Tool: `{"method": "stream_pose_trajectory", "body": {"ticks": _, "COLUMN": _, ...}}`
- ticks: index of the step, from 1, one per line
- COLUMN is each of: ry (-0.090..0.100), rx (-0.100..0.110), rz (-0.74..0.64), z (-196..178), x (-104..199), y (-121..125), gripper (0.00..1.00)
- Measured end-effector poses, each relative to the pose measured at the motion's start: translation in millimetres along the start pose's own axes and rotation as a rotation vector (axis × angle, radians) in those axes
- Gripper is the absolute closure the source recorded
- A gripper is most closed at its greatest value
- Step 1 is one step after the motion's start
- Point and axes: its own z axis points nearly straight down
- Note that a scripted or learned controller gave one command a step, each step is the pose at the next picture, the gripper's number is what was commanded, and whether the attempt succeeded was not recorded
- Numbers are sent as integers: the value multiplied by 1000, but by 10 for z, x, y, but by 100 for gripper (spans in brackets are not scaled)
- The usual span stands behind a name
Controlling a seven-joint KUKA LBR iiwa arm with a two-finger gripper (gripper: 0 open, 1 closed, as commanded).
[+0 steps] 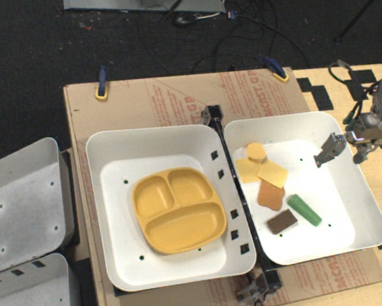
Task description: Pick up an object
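The right bin (pixel 362 233) holds several small items. A round yellow piece (pixel 256 151) lies by two flat yellow pieces (pixel 272 173), with an orange-brown slab (pixel 271 195) just below them. A green block (pixel 304 209) and a dark brown block (pixel 282 222) lie nearer the front. My gripper (pixel 343 151) hangs over the bin's right side, well to the right of the pile. It is open, with nothing between its fingers. One dark finger (pixel 328 149) points left toward the items.
The left bin (pixel 107 192) holds a yellow divided plate (pixel 180 210). A black divider with clips (pixel 231 178) runs between the bins. Grey trays (pixel 19 201) lie off the bench to the left. Cables (pixel 354 91) trail near the arm at the right.
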Motion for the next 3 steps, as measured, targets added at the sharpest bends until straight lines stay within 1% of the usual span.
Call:
{"method": "stream_pose_trajectory", "body": {"ticks": 1, "ry": -2, "rx": -9, "rz": -2, "z": -49, "x": 3, "y": 17, "gripper": 0}}
{"method": "stream_pose_trajectory", "body": {"ticks": 2, "ry": -1, "rx": -5, "rz": 0, "z": 441, "x": -89, "y": 16, "gripper": 0}}
{"method": "stream_pose_trajectory", "body": {"ticks": 3, "ry": -1, "rx": -6, "rz": 0, "z": 879, "x": -120, "y": 34, "gripper": 0}}
